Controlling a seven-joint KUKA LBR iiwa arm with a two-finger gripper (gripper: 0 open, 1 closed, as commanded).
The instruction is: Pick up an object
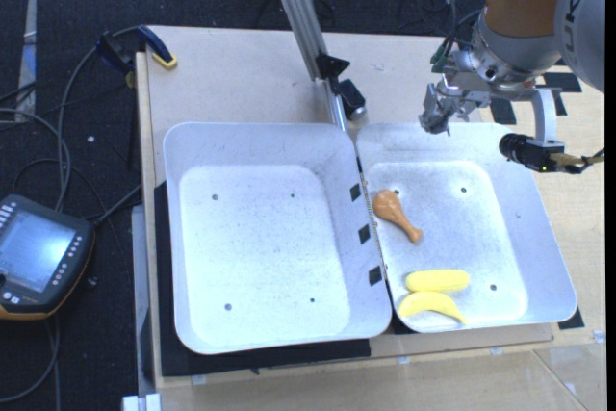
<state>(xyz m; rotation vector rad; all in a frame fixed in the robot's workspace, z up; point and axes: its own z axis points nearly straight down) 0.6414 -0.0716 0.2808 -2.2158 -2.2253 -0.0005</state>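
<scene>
In the right bin (520, 236) lie three objects. A brown chicken-drumstick toy (396, 213) rests near the bin's left wall. A yellow oblong piece (438, 280) and a yellow banana (429, 306) lie close together at the front. My gripper (438, 117) hangs above the far edge of the right bin, well above and behind the drumstick. Nothing shows between its fingers.
The left bin (260, 241) sits beside the right one, with black clips along the shared rim. A slanted metal post (300, 5) rises behind the bins. A blue-and-yellow clamp (154, 48) sits at the bench's far left corner. A teach pendant (34, 255) lies off the bench on the left.
</scene>
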